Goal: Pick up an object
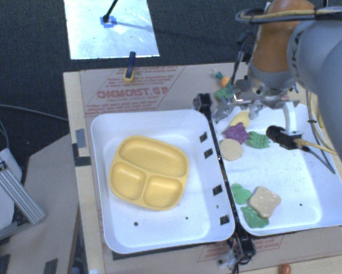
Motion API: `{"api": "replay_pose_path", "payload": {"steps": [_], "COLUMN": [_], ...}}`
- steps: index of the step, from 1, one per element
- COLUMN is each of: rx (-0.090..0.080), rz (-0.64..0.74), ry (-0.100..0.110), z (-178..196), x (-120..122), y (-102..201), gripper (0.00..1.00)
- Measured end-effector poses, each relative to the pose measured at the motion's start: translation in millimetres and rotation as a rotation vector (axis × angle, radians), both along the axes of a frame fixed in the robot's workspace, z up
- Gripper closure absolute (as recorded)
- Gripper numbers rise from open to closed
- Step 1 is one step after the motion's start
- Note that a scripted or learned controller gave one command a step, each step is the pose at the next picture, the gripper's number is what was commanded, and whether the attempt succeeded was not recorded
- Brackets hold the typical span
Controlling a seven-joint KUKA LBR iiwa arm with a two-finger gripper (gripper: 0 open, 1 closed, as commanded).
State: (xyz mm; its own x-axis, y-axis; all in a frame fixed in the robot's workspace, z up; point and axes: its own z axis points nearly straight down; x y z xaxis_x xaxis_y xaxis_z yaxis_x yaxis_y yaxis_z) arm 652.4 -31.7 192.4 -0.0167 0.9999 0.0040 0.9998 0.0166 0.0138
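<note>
Nothing is lifted yet. The jaws (238,104) hang low over the right bin (331,208), their state impossible to tell; the grapes (236,133) lie just below them, ungrasped.

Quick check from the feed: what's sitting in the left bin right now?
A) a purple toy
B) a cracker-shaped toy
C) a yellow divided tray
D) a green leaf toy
C: the yellow tray, with three compartments, lies alone in the left bin; the purple toy, cracker and green leaf toy all lie in the right bin.
</note>
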Motion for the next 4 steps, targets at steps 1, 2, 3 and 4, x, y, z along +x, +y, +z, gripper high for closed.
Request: {"api": "replay_pose_path", "payload": {"steps": [1,2,3,4], "rx": [-0.005,-0.005,-0.003,0.000], "rz": [-0.008,-0.021,-0.019,-0.005], "ry": [0.008,0.023,0.020,0.009], "z": [4,-112,-109,-3], "x": [-2,-32,-109,-154], "y": [-9,-63,-69,21], "gripper": [1.00,1.00,1.00,1.00]}}
